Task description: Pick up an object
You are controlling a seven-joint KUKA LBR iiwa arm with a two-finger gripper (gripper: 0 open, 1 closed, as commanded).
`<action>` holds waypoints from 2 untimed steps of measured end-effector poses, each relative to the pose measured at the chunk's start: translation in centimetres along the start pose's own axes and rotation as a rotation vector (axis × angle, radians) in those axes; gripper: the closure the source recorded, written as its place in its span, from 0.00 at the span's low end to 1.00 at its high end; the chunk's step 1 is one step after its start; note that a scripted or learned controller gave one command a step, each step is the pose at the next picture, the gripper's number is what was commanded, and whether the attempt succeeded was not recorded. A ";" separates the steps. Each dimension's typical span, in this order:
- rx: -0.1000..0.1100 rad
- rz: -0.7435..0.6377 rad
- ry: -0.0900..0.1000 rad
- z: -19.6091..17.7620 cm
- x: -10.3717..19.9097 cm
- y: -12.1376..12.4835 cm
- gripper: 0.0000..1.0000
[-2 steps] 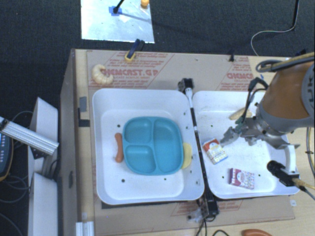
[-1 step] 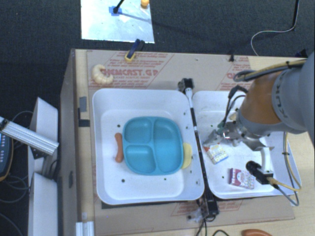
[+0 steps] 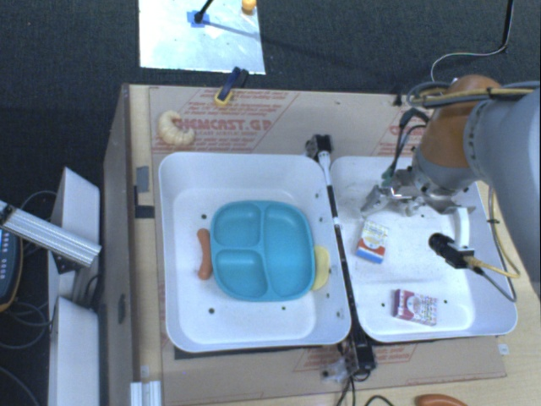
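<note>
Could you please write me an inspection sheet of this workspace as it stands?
Surface: two white bins, left bin and right bin, side by side on a cardboard-topped bench.
Job's things: right bin holds a small carton and a red-and-white packet; left bin holds a blue divided plate, a sausage and a yellow piece.
Clutter: pale curled item on the cardboard.
Gripper: gripper above the carton, holding nothing.
Cables: loops at the arm.
Surroundings: dark carpet, metal sheet.

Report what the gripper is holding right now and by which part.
Nothing is visibly held. The gripper hangs over the right white bin, just above the small white, blue and red carton, which lies on the bin floor; no object shows between its fingers.
</note>
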State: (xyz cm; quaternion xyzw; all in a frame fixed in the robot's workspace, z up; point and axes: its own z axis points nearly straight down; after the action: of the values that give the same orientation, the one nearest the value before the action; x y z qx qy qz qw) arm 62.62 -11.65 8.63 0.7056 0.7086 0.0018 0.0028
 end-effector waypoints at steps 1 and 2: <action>0.006 0.003 0.000 0.2 -1.9 -3.5 0.00; 0.004 0.001 0.000 0.2 -5.1 1.3 0.00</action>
State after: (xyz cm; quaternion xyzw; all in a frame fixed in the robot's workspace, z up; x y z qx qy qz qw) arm 63.91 -16.70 8.49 0.7060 0.7082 0.0005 0.0014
